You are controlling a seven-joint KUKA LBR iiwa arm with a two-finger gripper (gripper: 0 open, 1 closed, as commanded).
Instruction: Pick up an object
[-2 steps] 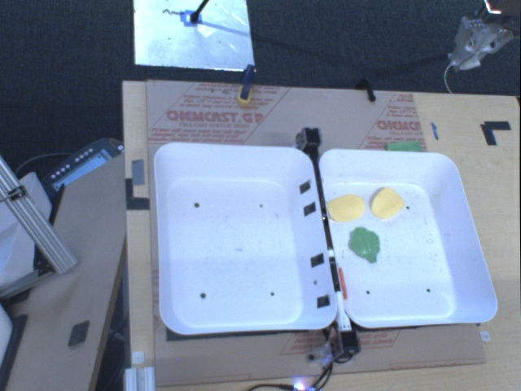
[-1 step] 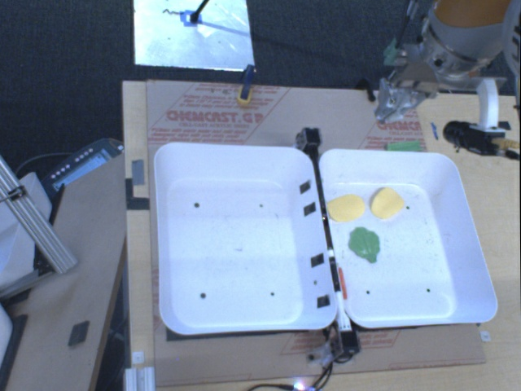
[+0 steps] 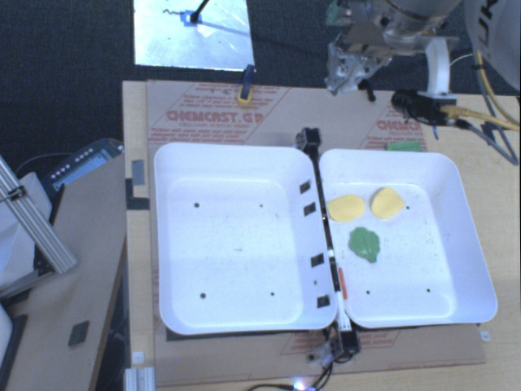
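The right bin (image 3: 456,218) holds two flat yellow pieces, one (image 3: 346,208) near the divider and one (image 3: 387,203) just right of it. A green leafy piece (image 3: 365,243) lies below them. My gripper (image 3: 343,78) hangs high above the bench behind the right bin's far left corner, well away from the three pieces. Nothing shows between its tips.
The left bin (image 3: 175,218) sits beside the right one, joined by a black hinge strip (image 3: 319,235). A yellow clip (image 3: 244,96) and a green tab (image 3: 404,146) lie on the cardboard behind the bins. Black cables (image 3: 440,108) run at the right.
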